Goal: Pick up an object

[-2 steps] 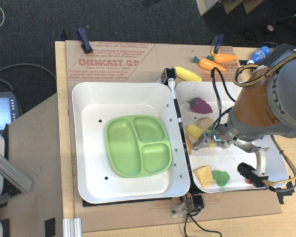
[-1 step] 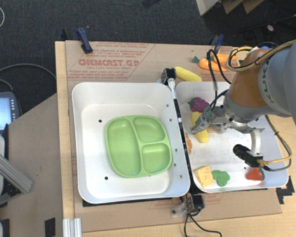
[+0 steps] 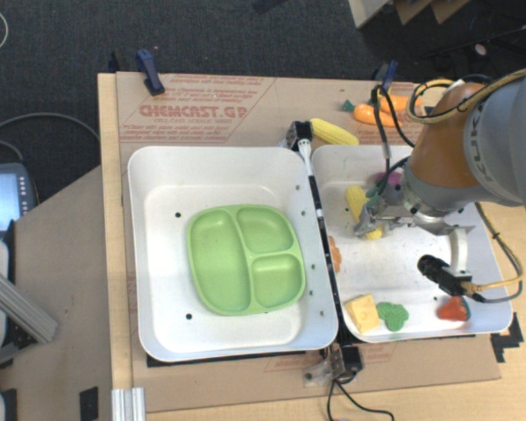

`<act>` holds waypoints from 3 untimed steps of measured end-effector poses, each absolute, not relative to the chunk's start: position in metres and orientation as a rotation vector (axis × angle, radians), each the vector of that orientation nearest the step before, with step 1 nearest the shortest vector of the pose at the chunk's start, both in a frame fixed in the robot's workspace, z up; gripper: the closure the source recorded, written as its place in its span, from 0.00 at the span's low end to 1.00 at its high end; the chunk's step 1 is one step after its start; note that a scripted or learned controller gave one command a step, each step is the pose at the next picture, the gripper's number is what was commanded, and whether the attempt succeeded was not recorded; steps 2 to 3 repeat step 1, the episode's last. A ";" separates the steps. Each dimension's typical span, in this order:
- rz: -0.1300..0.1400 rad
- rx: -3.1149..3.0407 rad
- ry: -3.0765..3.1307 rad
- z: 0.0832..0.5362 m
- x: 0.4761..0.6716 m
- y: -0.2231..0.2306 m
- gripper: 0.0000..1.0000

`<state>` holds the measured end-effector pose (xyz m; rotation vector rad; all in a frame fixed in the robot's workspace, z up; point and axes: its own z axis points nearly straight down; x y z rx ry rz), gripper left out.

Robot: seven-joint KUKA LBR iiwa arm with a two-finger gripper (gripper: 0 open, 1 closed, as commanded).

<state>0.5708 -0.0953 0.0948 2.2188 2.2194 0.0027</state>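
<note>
Yellow banana-shaped toy (image 3: 358,203) lies in the right white bin (image 3: 403,274), touching the end effector (image 3: 369,224) from above-left; its long axis runs roughly up-down in the view. Whether anything is gripped cannot be told. A yellow cheese-like wedge (image 3: 362,312) and green lump (image 3: 392,316) lie below the end effector, well apart.

Yellow toy (image 3: 358,202) in right bin (image 3: 403,281), touching end effector (image 3: 368,224).
</note>
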 end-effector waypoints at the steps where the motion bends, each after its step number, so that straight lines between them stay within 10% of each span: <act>1: 0.015 2.208 2.226 0.191 0.581 -0.031 1.00; 3: 0.015 2.208 2.226 0.191 0.581 -0.031 1.00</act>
